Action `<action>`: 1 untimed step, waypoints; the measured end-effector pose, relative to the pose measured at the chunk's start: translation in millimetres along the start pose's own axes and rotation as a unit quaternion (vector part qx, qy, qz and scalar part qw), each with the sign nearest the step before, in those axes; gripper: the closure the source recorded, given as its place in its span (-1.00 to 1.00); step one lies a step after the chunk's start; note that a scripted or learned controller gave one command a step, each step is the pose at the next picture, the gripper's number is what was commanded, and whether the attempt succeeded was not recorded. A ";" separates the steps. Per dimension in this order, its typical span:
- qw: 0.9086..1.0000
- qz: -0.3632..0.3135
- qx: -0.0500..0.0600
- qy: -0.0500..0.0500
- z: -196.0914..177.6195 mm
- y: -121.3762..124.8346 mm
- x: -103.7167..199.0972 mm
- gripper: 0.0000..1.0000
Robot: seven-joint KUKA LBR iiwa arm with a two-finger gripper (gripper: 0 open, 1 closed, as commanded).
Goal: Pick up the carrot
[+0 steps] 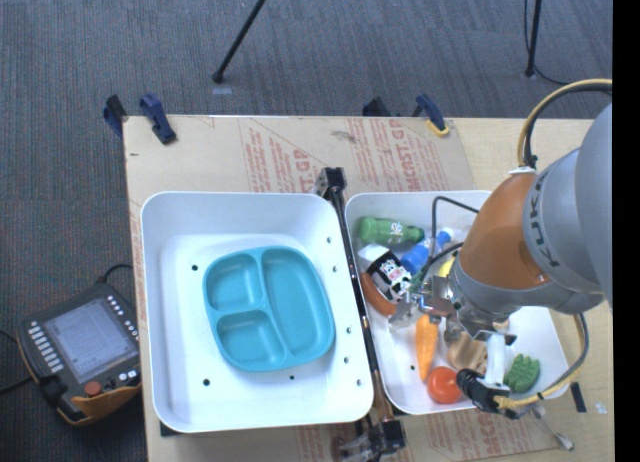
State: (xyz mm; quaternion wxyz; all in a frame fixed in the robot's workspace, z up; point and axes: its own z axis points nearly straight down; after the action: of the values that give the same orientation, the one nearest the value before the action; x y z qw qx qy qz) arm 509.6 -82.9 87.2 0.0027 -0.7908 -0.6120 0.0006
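The orange carrot (427, 346) lies lengthwise in the right bin (402, 390), near its middle, tip pointing toward the front. My gripper (437, 308) hangs just above the carrot's upper end, under the grey wrist and orange band. The arm's bulk covers much of the bin's right half.
Around the carrot lie a green bottle (388, 230), a blue object (420, 251), a black-and-white toy (388, 274), an orange-red ball (444, 384), a tan piece (466, 350) and a green item (521, 372). The left bin (170, 250) holds a blue divided plate (268, 306).
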 end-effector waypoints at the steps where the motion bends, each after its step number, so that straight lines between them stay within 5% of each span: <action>1: 1.000 0.000 0.000 0.000 0.0 0.0 0.0 -1.00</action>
State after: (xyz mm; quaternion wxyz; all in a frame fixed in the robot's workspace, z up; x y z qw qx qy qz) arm 509.7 -82.9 87.2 0.0025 -0.7909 -0.6120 0.0007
